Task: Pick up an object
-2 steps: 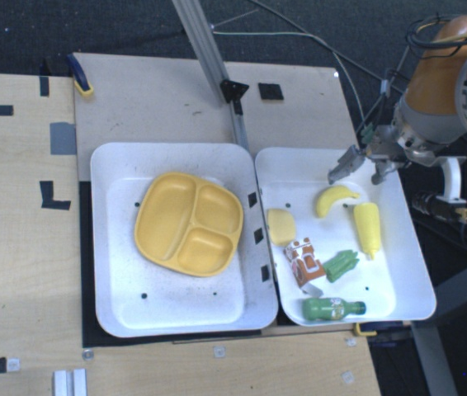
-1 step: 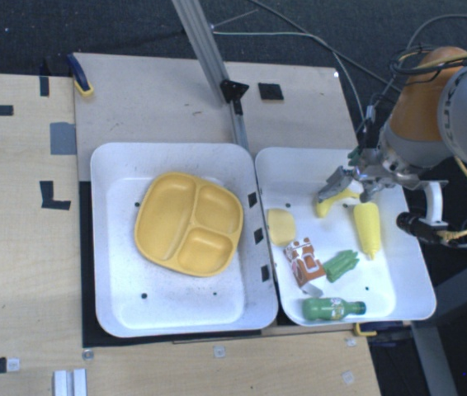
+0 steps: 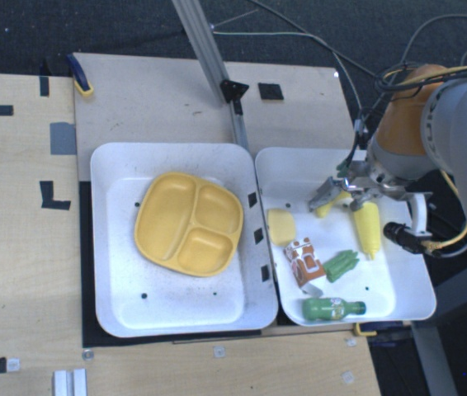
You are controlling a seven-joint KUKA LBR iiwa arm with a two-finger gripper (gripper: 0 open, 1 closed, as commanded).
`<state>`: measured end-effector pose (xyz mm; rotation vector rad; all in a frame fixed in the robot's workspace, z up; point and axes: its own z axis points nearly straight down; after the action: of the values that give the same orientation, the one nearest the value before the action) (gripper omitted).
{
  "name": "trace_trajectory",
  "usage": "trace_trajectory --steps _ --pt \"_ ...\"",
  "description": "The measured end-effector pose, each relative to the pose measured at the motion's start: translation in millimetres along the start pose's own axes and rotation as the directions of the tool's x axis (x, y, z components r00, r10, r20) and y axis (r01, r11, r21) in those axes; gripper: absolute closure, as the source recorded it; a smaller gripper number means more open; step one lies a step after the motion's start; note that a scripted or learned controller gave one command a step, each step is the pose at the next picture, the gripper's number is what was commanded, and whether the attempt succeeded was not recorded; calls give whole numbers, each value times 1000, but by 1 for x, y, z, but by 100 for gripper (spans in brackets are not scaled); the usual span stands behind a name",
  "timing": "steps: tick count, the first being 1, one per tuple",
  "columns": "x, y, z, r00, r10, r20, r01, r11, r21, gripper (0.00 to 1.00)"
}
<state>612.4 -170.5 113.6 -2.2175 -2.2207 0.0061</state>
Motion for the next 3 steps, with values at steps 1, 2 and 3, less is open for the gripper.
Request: trace_trajectory --steps 1,2,3 --pt "0 1 -13 1000 -1 1 1 1000 -2 100" --pt "-7 4 -72 1000 0 1 0 1000 -8 100" --pt "-6 5 -109 1000 0 0 0 1000 -7 100"
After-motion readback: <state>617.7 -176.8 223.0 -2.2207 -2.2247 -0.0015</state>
